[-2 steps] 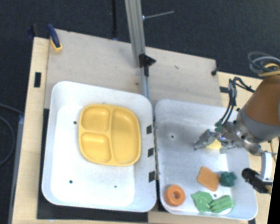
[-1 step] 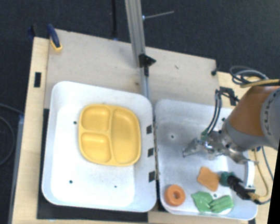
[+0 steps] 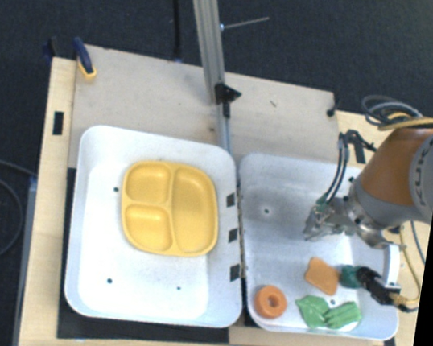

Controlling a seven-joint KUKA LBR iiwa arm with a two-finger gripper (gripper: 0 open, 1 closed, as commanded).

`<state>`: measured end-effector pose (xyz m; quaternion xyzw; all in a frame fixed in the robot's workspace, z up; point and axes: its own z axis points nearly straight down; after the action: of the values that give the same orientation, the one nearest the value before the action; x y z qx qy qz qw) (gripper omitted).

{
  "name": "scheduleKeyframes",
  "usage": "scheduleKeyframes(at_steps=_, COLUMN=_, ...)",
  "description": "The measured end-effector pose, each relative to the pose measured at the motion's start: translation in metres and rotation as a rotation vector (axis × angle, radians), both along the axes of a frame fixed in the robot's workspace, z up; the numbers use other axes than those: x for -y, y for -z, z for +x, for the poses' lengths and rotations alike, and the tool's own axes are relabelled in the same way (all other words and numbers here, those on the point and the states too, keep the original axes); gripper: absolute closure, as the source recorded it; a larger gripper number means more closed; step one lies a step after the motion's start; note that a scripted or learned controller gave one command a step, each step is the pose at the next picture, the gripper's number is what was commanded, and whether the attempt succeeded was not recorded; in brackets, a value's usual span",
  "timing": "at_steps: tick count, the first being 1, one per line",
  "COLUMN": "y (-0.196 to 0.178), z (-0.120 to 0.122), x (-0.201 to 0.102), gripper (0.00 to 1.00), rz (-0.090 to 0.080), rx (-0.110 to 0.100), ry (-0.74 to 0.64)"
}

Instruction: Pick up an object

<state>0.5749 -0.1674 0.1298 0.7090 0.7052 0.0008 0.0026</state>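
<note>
The right bin (image 3: 279, 186) holds an orange block (image 3: 322, 274), an orange ring (image 3: 270, 301), a green leafy toy (image 3: 328, 313) and a small dark green piece (image 3: 349, 275), all near its front edge. My gripper (image 3: 319, 226) hangs over the bin's right half, just behind the orange block and a little to its left. The arm's orange band (image 3: 390, 167) rises above it at the right. Nothing shows between the fingers, and their spacing is too small to judge.
The left bin (image 3: 87, 270) carries a yellow three-compartment plate (image 3: 170, 207). A metal pole (image 3: 209, 37) slants up from the bench behind the bins. Cables (image 3: 385, 109) lie at the back right. A blue and yellow clamp (image 3: 84, 57) sits at the back left corner.
</note>
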Motion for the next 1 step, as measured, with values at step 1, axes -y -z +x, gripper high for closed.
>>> scheduleKeyframes(at_steps=1, y=-0.0437, z=0.0026, x=0.0036, gripper=1.0, rz=0.001, rx=0.001, ry=-0.003)
